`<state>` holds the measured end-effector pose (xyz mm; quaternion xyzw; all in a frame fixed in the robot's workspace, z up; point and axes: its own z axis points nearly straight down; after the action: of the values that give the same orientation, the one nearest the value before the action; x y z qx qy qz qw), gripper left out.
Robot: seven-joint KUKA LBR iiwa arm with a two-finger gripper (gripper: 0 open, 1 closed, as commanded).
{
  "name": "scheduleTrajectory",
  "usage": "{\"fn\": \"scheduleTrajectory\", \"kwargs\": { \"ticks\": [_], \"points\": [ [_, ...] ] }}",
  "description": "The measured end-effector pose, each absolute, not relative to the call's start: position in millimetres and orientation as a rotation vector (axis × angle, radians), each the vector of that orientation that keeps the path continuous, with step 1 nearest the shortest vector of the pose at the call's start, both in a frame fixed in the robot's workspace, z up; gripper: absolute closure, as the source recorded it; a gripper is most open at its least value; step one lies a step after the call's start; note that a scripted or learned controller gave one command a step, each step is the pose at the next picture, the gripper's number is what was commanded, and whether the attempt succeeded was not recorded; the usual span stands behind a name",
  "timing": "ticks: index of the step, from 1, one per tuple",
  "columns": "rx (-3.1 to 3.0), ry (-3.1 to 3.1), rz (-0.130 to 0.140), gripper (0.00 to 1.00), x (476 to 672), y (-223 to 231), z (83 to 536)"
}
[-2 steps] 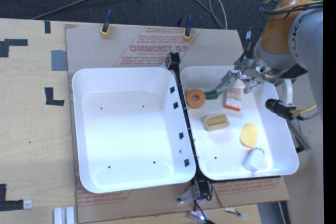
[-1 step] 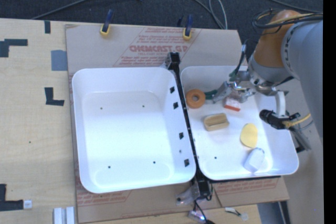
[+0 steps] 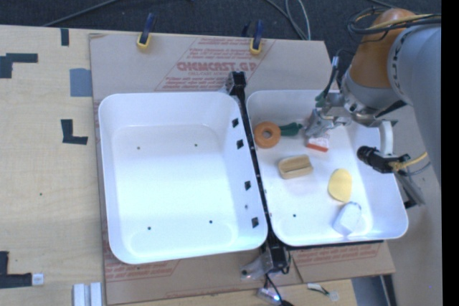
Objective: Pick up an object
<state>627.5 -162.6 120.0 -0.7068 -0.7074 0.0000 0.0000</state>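
Observation:
My gripper (image 3: 318, 128) hangs low over the back of the right bin (image 3: 373, 229), just above a small red and white object (image 3: 318, 146). To its left lie a green piece (image 3: 290, 129) and an orange ring (image 3: 267, 134). A tan block (image 3: 295, 166) rests near the bin's middle. Toward the front are a yellow oval piece (image 3: 341, 185) and a pale bluish-white object (image 3: 348, 217). I cannot see anything held by the gripper.
The left bin (image 3: 115, 154) stands beside the right one, with a black clip-lined divider (image 3: 247, 154) between them. The grey arm and its orange band (image 3: 376, 54) cross the right bin's far right corner. Cables run behind the bench.

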Motion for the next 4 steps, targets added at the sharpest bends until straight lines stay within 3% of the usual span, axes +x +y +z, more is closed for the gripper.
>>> {"fn": "scheduleTrajectory", "kwargs": {
  "ticks": [2,3,4],
  "points": [
    [-2.224,-2.225,-0.004,1.0,641.4,-165,218],
    [-2.221,-2.222,0.0,1.0,641.5,-165,227],
    [-2.216,-2.225,0.0,1.0,624.8,-115,217]
  ]
}}
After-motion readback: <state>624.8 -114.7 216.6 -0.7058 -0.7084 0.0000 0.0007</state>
